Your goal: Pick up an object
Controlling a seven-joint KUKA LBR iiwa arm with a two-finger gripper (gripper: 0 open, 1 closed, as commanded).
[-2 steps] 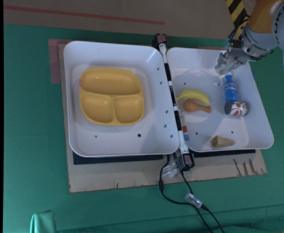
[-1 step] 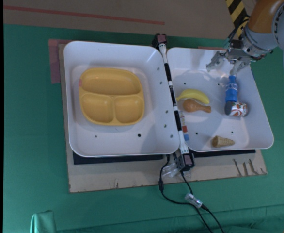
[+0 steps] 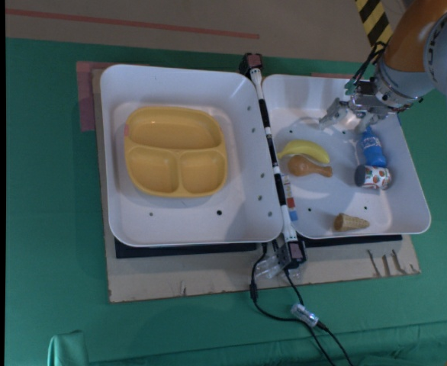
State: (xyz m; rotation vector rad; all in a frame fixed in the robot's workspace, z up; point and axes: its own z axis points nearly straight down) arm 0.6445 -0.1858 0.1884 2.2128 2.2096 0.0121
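White right bin [image 3: 406,197] holds a banana [image 3: 305,150], drumstick [image 3: 309,167], cone [image 3: 350,222], cup [image 3: 373,177] and blue bottle [image 3: 371,147]. The jaws [image 3: 353,117] hang spread over its far end, apparently gripping nothing, just beside the bottle's top. A yellow tray [image 3: 175,151] sits in the left bin [image 3: 132,227].

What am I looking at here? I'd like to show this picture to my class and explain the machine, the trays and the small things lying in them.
A single camera looks down at a slant on a bench. The grey and orange robot arm reaches in from the right; its gripper hovers over the right bin, above a blue bottle. That bin also holds a banana, a toy chicken drumstick, a patterned cup and an ice cream cone. The left bin holds a yellow divided plate. Nothing is visibly held.
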